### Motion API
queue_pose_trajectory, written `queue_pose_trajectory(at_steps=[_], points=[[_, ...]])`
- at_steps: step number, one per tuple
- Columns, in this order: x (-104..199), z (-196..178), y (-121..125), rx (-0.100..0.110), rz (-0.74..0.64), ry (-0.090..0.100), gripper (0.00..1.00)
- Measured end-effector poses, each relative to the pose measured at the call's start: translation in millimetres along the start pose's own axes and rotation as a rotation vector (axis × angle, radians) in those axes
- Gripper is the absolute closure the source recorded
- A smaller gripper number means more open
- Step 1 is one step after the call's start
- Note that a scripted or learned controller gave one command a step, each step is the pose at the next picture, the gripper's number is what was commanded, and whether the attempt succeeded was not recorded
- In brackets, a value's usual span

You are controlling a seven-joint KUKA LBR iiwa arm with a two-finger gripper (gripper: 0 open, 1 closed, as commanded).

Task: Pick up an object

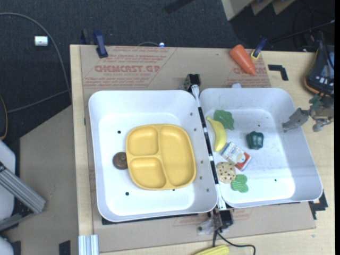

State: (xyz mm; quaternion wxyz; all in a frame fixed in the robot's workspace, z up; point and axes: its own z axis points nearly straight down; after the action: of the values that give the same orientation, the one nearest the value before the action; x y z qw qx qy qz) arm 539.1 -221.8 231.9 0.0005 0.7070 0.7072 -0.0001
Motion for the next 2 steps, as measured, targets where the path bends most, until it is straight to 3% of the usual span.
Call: queue_pose_trajectory(at_steps=[1, 2], points=[[99.4, 131.1, 32.6, 0.004, -0.001, 0.003, 0.00], [98.5, 120.1, 33.6, 0.000, 0.000, 0.001, 1.00]])
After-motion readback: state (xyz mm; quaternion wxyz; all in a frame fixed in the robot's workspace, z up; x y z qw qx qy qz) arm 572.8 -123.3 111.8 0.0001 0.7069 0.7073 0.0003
